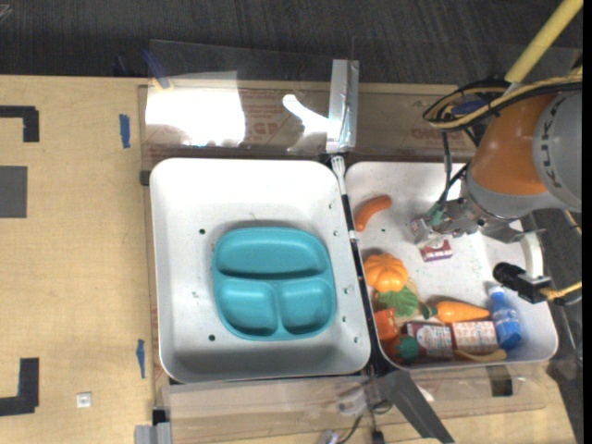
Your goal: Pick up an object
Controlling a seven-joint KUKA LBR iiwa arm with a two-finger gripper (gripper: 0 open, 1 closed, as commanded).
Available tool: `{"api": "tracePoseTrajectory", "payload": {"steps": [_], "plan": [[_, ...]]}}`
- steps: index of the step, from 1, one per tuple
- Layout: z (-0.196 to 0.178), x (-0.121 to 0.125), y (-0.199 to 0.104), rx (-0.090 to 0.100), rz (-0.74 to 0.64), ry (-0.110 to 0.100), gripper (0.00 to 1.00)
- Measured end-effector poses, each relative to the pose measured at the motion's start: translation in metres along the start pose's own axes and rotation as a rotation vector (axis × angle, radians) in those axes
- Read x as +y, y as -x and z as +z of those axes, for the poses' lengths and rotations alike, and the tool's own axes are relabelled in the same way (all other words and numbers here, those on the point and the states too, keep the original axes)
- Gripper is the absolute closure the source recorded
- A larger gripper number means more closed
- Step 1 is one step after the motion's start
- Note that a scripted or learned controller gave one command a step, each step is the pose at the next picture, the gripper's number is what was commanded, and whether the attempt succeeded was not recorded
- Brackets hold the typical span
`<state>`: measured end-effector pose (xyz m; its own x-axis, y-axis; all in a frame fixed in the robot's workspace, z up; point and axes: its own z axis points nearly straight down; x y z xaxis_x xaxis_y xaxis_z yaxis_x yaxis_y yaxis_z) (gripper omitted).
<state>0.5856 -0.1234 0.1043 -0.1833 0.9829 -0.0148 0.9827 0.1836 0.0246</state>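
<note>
My gripper (438, 227) hangs low over the upper middle of the right bin (541, 350). Just below it lies a small white and maroon item (437, 252); whether they touch I cannot tell. To the gripper's left lies an orange sausage-shaped toy (372, 210). Along the bin's lower part sit an orange pumpkin (386, 271), a green leafy piece (400, 302), a carrot (462, 312), a blue bottle (505, 322), a labelled can (455, 339) on its side and a red-orange fruit (385, 326).
The left bin (176, 202) holds a teal divided plate (273, 280). The grey arm with its orange band (518, 151) comes in from the right above the right bin. Cables (462, 104) and a yellow rod (550, 26) lie behind it.
</note>
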Motion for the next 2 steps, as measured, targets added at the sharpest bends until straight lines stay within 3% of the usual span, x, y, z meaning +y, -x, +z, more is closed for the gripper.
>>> {"api": "tracePoseTrajectory", "payload": {"steps": [1, 2], "plan": [[-0.0821, 0.0881, -0.0459, 0.014, 0.082, -0.018, 1.0], [-0.0785, 0.0858, -0.0439, 0.013, 0.085, -0.025, 0.0]]}}
